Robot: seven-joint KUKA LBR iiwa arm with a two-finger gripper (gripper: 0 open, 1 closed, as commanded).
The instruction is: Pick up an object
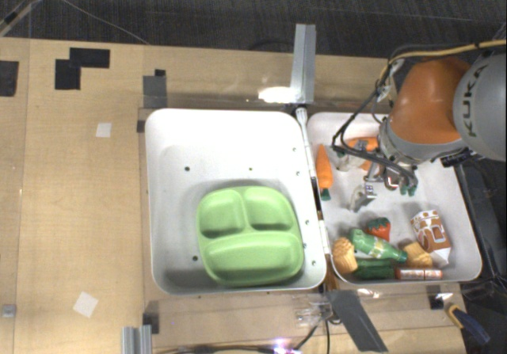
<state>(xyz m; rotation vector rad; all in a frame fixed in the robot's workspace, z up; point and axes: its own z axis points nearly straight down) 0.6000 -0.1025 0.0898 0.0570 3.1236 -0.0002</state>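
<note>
1. Toys, my pick targets, sit piled along the right bin's (467, 261) near edge; left bin (170, 186) has a green tray (249, 237).
2. Carrot (323, 169) lies by the divider.
3. Gripper (363, 198) hangs above that bin's floor; from my feed it looks open, holding nothing.
4. Carton (432, 235) on the far right.

You see even, bright light from above. A strong glare spot (276, 94) sits on the tabletop (71, 210) behind the left bin (170, 146). The green tray (249, 235) casts a soft shadow leftward. Small objects look slightly blurred.
</note>
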